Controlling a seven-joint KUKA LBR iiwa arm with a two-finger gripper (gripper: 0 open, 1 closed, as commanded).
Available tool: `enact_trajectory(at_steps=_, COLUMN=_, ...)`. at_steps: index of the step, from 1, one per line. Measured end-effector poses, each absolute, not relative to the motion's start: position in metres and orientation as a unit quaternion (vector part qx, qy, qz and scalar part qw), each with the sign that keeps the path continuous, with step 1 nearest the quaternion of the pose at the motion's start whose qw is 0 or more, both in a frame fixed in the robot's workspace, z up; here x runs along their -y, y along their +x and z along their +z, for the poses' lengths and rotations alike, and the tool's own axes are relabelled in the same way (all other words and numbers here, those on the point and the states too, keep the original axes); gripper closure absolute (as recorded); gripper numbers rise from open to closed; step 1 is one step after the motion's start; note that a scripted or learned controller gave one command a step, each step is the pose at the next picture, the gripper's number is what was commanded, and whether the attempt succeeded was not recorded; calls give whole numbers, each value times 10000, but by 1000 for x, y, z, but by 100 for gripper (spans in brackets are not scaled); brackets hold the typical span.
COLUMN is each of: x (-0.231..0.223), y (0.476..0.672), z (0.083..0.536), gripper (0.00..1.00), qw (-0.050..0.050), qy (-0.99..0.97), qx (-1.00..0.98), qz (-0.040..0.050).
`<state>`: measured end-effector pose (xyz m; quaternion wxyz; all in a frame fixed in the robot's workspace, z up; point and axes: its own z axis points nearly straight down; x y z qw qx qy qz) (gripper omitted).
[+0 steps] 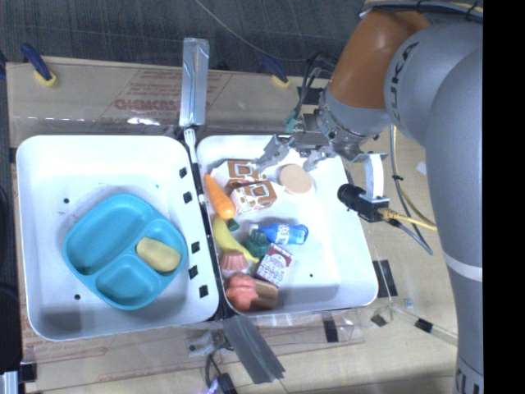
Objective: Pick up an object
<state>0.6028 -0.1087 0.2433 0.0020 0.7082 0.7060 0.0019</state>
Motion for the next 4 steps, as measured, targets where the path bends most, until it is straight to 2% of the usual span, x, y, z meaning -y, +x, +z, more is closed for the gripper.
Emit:
enact_trajectory(at_steps=1, x=93, y=526, z=179, gripper=0, qw=-25, qy=6625, qx=-7490, qz=-18)
enact_trajectory(at_steps=2, x=134, y=541, z=92, gripper=0, qw=0, qy=6384, qx=-7697, qz=-2)
enact_trajectory(at_steps=3, x=116, y=538, z=136, gripper=0, qw=7, qy=6507, qx=-7593, qz=5)
enact_trajectory(at_steps=4, x=132, y=539, z=106, gripper=0, qw=118, qy=6001, qx=-7998, qz=51)
